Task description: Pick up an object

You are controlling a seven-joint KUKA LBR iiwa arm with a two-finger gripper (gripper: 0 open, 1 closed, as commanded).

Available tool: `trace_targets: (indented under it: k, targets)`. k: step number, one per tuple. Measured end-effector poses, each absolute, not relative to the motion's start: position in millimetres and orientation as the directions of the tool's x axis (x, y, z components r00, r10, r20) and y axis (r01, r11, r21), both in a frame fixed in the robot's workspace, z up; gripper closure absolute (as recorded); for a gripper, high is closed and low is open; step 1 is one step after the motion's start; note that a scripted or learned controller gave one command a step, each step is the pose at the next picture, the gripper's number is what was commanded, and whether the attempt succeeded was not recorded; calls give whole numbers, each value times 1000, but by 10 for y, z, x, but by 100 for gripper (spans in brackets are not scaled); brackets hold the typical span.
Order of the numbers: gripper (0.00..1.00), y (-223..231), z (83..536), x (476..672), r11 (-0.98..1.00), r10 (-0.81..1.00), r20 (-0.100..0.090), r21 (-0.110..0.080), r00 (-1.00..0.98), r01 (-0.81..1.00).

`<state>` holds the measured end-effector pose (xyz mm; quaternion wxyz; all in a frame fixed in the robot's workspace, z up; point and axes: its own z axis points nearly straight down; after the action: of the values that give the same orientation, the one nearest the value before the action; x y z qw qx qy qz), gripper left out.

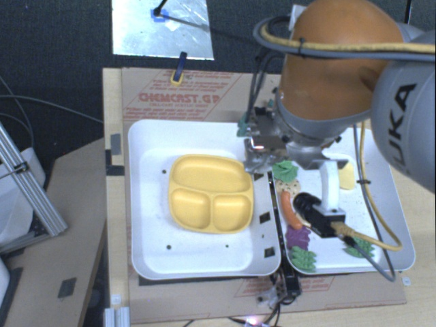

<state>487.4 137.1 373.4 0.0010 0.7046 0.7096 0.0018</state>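
gripper (262, 157): sat over the divider between the bins; open or closed, can't tell
target: toy carrot (291, 211) lay in right bin (381, 182), just below-right of gripper
axis: ran near-far, slightly tilted

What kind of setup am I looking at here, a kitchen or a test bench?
Most likely a lab test bench, not a kitchen. Two shallow white bins sit on a cardboard sheet, toy food pieces and a yellow divided plate serve as props, and aluminium framing stands at the left.
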Motion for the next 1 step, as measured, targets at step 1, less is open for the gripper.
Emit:
trace_targets:
  k: [1]
  targets:
    - [100, 1374, 3842, 4881, 12, 1000, 2, 6, -12, 1000]
